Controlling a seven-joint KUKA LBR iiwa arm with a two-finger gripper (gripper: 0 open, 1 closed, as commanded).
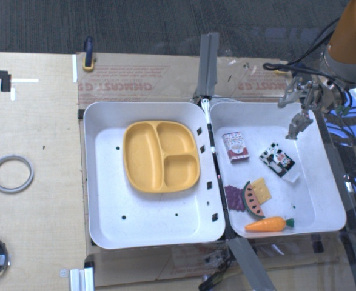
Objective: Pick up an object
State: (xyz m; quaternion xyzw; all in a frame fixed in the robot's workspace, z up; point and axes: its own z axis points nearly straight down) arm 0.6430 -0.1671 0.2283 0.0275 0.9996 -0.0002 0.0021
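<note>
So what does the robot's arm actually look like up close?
The arm shows a broad orange band at the view's top right, with dark cables looping beside it. Below sits a grey metal gripper, bare and blocky, with thin blue wires trailing off near it. I can read no markings on it.

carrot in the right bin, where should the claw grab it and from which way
Take the toy carrot across its thick orange middle, coming straight down from above. It lies flat and roughly lengthwise along the near wall of the right bin, green tip to the right, so the fingers should probably close across its short width. The watermelon slice sits just beyond it, so keep the far finger tight to the carrot.
</note>
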